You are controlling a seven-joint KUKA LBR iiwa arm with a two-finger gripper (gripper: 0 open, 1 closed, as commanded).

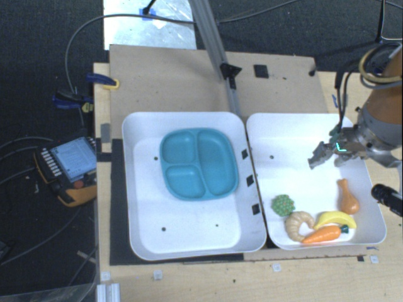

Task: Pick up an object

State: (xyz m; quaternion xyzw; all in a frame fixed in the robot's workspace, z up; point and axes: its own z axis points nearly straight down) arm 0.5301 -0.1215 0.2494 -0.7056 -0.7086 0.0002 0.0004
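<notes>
1. At the right edge of the view, the arm [384, 99] is cut off by the frame, so just its orange band and grey wrist show.
2. The hand [322, 156] hangs over the right bin [277, 137], above bare white floor in the bin's upper half, its dark fingers pointing left and slightly down.
3. Whether those fingers are spread or closed, I cannot tell; they blur into one dark shape, and nothing is seen between them.
4. Down in the right bin's lower right corner sits a cluster of toy food: a green broccoli [283, 204], a tan croissant [297, 223], a yellow banana [335, 219] and an orange carrot [321, 234], all crowded together, some touching.
5. A brown drumstick [347, 197] lies just above the banana, near the bin's right wall.
6. The hand is apart from all of these, above and to their upper side.
7. Over in the left bin [141, 231], a blue divided plate [198, 163] rests in the upper middle.
8. The cardboard-covered surface [164, 74] carries both bins.
</notes>
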